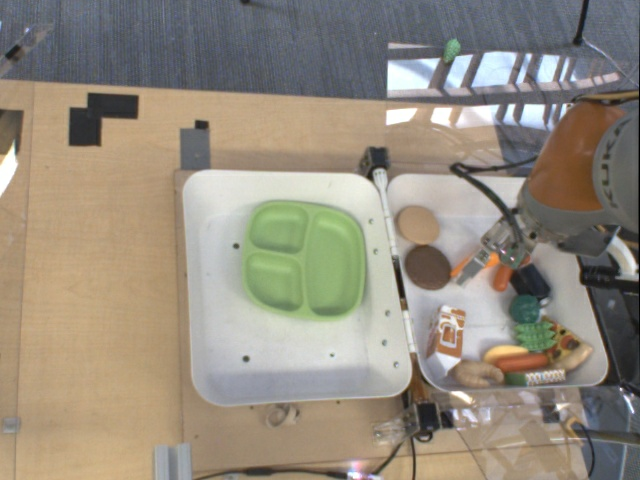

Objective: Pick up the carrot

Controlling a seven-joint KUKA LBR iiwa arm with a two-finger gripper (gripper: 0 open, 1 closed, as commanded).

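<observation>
The carrot (465, 266) is a small orange piece lying on the floor of the right bin (455, 200), just right of the dark brown cookie. My gripper (495, 258) is down on top of it. Orange shows to the left of the gripper's tip and again just below it, while the carrot's middle is hidden under the tip. The grey arm with its orange band (565, 163) comes in from the right edge above the bin.
The right bin also holds a tan cookie (417, 224), a dark brown cookie (428, 266), a dark block (530, 281), green broccoli (526, 309), a small carton (449, 330) and several toy foods along its front wall. The left bin (215, 368) holds a green divided plate (304, 258).
</observation>
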